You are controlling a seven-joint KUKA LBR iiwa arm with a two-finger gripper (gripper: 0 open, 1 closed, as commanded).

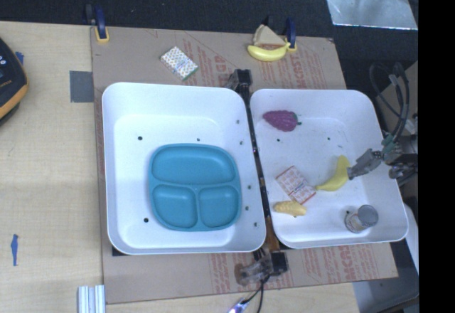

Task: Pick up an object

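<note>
Five small things lie in the right bin (pixel 370 111); the banana (pixel 335 175) is nearest the gripper (pixel 361 165), which sits just beside its upper end, holding nothing. Whether it is wide or narrow, I cannot tell. Approach step; next, lowering over the banana

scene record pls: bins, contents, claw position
left bin: blue tray
right bin: purple fruit, banana, wafer packet, small yellow item, can
claw: at right bin's right edge, beside the banana's upper end
outside bins: patterned packet, second banana, on cardboard behind the bins
</note>
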